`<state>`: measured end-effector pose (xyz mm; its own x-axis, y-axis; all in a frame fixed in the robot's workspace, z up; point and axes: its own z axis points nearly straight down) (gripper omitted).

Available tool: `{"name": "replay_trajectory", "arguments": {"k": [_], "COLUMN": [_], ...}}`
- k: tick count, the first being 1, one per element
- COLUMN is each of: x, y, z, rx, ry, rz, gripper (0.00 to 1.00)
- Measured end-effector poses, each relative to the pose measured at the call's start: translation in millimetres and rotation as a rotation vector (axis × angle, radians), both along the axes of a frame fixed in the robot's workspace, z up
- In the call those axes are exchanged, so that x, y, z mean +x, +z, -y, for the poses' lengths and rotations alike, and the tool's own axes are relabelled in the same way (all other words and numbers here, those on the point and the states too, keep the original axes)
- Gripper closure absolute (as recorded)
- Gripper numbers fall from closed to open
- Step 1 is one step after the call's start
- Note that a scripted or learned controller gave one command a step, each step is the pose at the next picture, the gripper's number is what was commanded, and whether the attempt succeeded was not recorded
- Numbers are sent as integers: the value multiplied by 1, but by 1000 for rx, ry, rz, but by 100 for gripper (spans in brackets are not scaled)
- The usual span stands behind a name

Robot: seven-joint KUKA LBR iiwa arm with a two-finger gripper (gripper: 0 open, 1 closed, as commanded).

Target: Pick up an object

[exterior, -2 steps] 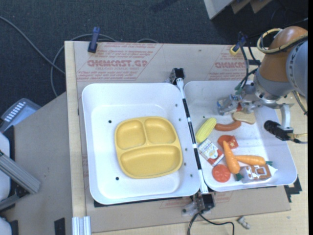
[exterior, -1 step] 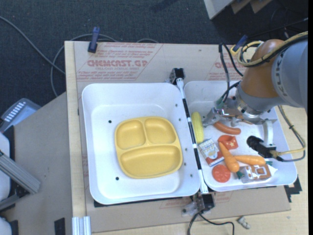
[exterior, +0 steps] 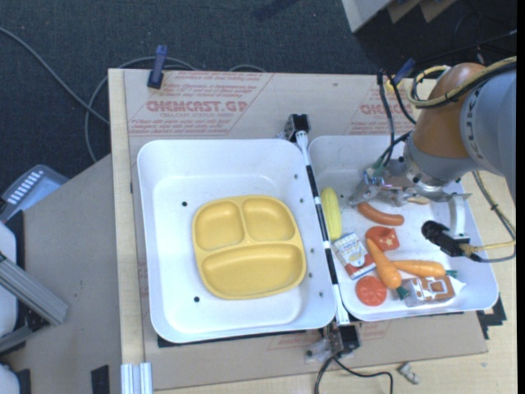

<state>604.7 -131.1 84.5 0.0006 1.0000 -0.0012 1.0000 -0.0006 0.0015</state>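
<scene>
- The robot arm [exterior: 492, 121] is a thick, rounded limb with a smooth grey shell.
- A glossy orange band [exterior: 443, 117] wraps around the arm just above the wrist, bulging like a collar.
- Below the band sits a paler grey wrist section [exterior: 435, 171], round and smooth.
- Thin cables, yellow, black and blue among them, loop around the top of the orange band [exterior: 418, 84].
- The claw [exterior: 384, 189] is a small metal assembly, silver-grey, with tiny coloured wires and fittings on it.
- A black, rounded part [exterior: 443, 238] juts out beneath the wrist, with a thin yellow cable trailing from it.
</scene>
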Motion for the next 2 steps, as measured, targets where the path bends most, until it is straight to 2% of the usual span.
{"name": "replay_trajectory", "arguments": {"k": [1,2], "x": [1,-17], "y": [10,100], "z": [0,-92], "rx": [0,2], "ry": [-1,2], "rz": [3,-1], "gripper": [100,100]}}
